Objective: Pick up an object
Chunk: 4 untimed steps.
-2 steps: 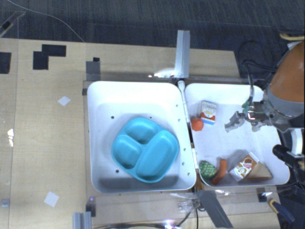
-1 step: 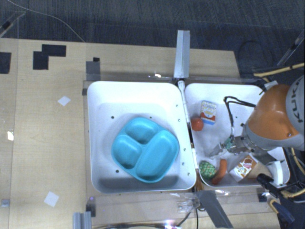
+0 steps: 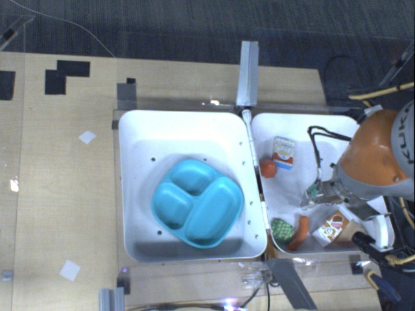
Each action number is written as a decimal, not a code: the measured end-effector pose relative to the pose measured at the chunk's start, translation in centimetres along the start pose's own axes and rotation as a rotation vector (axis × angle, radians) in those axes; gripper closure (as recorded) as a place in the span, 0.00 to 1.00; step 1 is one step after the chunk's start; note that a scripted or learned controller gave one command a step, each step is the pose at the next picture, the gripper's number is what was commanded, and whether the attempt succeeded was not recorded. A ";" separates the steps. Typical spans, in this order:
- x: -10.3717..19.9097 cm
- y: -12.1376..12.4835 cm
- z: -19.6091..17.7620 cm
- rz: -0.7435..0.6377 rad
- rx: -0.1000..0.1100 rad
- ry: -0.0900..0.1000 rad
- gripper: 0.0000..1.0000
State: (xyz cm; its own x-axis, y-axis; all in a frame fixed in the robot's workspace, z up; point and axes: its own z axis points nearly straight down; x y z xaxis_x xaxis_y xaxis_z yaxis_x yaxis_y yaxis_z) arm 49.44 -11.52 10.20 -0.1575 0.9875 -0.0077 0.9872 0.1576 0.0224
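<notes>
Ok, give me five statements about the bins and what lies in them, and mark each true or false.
1. The blue divided plate lies in the left bin. True.
2. The red ball lies in the left bin. False: it lies in the right bin, close to the wall shared by the bins.
3. The small carton lies farther from the camera than the red ball. True.
4. The green item touches the blue divided plate. False: it lies in the right bin, beside the orange sausage-shaped item.
5. The tool is over the right bin. True.
</notes>
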 end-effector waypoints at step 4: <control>-0.5 -0.1 0.0 -0.201 0.001 0.002 1.00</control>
State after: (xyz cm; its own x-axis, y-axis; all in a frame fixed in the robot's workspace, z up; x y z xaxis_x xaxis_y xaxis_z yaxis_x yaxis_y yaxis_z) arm 49.41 -12.08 10.22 -0.3516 0.9361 -0.0104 0.9359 0.3517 0.0198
